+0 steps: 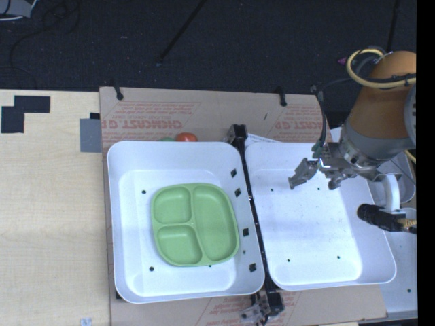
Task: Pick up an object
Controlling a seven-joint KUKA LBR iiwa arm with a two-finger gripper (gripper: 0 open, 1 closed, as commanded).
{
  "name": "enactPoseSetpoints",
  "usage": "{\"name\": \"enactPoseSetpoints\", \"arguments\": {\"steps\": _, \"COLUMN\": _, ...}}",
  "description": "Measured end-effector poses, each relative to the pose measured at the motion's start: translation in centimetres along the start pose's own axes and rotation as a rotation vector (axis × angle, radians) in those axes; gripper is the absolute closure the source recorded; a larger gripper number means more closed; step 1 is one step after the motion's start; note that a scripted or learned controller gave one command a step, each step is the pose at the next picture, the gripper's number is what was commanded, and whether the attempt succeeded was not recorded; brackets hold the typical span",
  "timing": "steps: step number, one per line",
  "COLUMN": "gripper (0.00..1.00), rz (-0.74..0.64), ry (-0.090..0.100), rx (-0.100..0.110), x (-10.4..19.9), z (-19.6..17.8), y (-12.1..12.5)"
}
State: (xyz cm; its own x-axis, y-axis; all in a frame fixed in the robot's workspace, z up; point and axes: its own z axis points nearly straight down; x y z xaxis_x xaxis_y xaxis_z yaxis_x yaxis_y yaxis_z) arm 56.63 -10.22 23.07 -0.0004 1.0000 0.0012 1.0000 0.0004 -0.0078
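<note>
Pale wood is seen on the desk (47,209), on which one sheet of printed cardboard (204,117) is laid beneath two shallow white bins set side by side. One left bin (126,175) and one right bin (367,270) are counted, joined along a black clamp strip between them. One grey arm (384,114) with an orange band is seen reaching in from the right above the right bin's far right part. One light green plate (196,224) with three compartments is found lying flat in the middle of the left bin. One pincer (314,172) is held over the right bin's upper part; its fingers are spread apart, and nothing is seen between them. One small red-orange object (185,138) is glimpsed just behind the left bin's far rim, with a trace of green beside it; what it is cannot be told.
</note>
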Motion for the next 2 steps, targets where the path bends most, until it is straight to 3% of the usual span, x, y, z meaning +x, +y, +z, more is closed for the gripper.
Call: {"name": "enactPoseSetpoints", "arguments": {"steps": 2, "gripper": 0.00, "rz": 0.001, "ry": 0.001, "rx": 0.000, "x": 0.6, "z": 12.3, "y": 0.5}}
